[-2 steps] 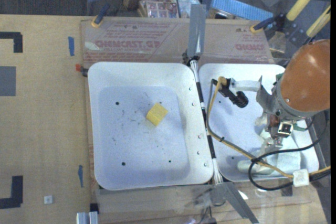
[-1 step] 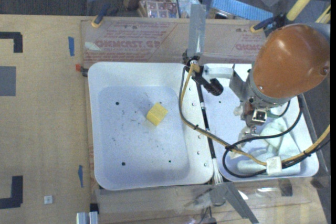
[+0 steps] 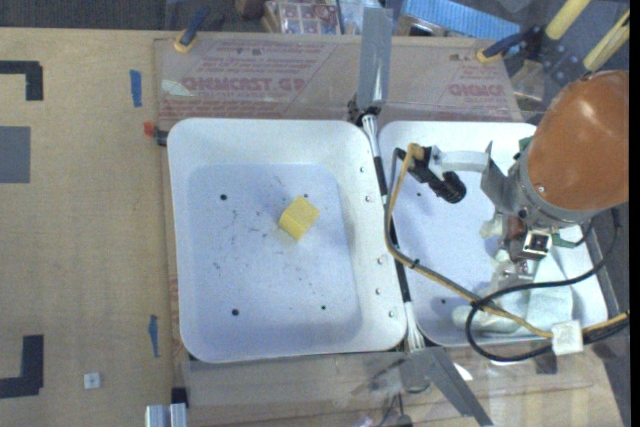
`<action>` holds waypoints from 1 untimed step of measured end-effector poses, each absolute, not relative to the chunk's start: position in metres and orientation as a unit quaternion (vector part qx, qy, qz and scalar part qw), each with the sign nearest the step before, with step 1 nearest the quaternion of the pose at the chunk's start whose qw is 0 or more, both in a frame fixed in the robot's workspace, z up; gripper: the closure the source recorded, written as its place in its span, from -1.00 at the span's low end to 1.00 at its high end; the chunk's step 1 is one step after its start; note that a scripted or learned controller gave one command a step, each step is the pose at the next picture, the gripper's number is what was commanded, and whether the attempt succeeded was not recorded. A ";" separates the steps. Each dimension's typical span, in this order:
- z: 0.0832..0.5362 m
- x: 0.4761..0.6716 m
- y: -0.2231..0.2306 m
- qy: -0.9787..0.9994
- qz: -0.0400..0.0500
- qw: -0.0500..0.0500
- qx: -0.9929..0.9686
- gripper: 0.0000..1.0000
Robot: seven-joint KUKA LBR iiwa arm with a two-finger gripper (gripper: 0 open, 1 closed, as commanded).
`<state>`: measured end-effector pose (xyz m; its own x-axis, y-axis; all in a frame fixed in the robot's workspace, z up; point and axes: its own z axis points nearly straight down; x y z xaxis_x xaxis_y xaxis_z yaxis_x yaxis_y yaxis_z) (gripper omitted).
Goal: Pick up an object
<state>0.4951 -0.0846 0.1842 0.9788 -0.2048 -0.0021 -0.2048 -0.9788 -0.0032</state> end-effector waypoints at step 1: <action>0.184 0.514 0.041 0.099 0.002 0.002 -0.995 -1.00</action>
